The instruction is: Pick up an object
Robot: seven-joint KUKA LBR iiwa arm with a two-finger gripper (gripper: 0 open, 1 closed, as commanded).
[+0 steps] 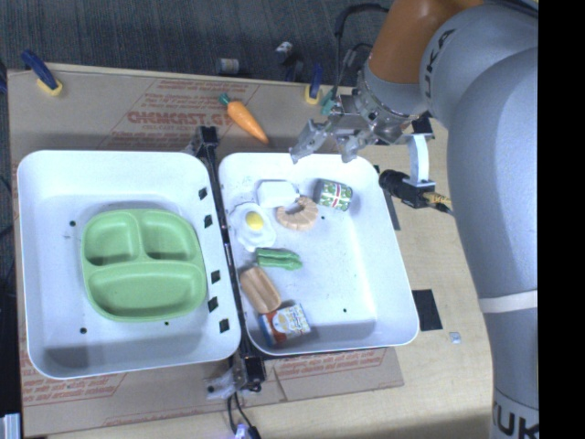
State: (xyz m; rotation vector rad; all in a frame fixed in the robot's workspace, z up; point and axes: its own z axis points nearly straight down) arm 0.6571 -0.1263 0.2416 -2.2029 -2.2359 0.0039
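Grey gripper (322,142) hovers at the right bin's (388,273) far rim, fingers apart and empty, can (334,195) just below it.

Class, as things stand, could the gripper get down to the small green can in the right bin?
Probably yes: the gripper hangs just above the bin's far rim, the can lies close below it, uncovered, with only the shrimp beside it.

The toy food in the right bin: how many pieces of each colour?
Green: 2, the can and bean pod
White: 2, the fried egg and block
Brown: 2, the hot dog and shrimp
Orange-red: 1, the packet
Total: 7
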